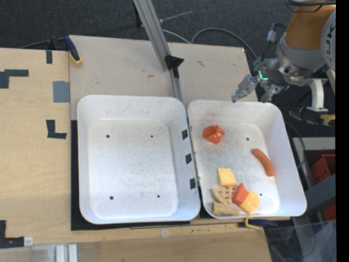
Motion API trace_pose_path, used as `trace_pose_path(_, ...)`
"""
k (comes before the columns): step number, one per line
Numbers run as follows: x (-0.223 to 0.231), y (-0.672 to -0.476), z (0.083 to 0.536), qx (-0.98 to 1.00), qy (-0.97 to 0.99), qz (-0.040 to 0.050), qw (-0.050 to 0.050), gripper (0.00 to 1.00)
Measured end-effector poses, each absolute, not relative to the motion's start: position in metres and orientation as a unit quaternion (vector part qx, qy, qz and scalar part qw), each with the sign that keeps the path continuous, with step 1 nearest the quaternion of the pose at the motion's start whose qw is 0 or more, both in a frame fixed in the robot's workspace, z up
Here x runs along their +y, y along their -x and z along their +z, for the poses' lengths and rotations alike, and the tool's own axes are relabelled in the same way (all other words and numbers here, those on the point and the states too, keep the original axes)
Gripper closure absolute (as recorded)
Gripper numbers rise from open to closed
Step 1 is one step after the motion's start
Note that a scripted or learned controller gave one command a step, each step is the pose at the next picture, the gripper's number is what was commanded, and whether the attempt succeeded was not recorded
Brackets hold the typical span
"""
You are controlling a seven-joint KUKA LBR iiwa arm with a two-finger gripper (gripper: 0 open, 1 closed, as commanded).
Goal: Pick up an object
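- The gripper (pixel 256 90) hangs above the far rim of the right bin (pixel 283 130), near its back right corner, with nothing between its fingers.
- Its two fingers stand apart, so the claw is open.
- The nearest object, a red-orange block (pixel 214 134), lies on the bin floor nearer the camera and to the left of the gripper, well apart from it.
- An orange sausage (pixel 263 161) lies near the bin's right wall, below the gripper in the view and apart from it.
- A yellow square piece (pixel 227 177) sits in the middle, just above a cluster at the front edge: a waffle-like piece (pixel 222 194), a red piece (pixel 240 194) and a yellow-orange piece (pixel 250 202).
- The arm (pixel 308 31) comes in from the upper right, wrist angled down and leftward; its upper part is cut off by the frame.
- The gripper's far finger is dark and blurs into the background.
- The left bin (pixel 87 146) lies just beside the right one.
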State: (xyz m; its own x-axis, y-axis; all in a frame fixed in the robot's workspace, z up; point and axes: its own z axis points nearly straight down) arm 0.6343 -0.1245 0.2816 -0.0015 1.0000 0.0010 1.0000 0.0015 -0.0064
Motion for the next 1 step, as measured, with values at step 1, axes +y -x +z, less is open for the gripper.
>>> trace_pose_path(1,-0.1246,-0.635,0.2846,-0.708,0.706,0.0006,0.0,0.0)
